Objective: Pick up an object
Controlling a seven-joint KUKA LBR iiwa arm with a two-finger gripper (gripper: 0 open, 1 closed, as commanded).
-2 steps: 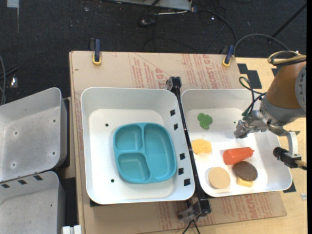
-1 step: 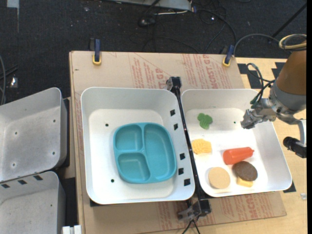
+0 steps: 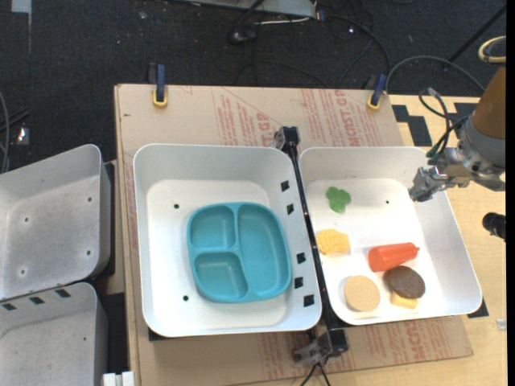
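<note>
Claw (image 3: 422,185), grip state indiscernible, at right bin (image 3: 451,215) rim; faint red mirrored print on desk (image 3: 241,111), unreadable.

In the right bin (image 3: 451,240) five things are lying apart from my hand (image 3: 424,185): a green piece (image 3: 338,199) sitting farthest back, a yellow chunk (image 3: 333,242), an orange carrot (image 3: 392,255), a tan disc (image 3: 362,293), and a brown patty (image 3: 404,281) resting on something yellow.

Arm (image 3: 492,119) is cut off at right edge. Spare bins (image 3: 48,215) at left are cropped by frame.
</note>
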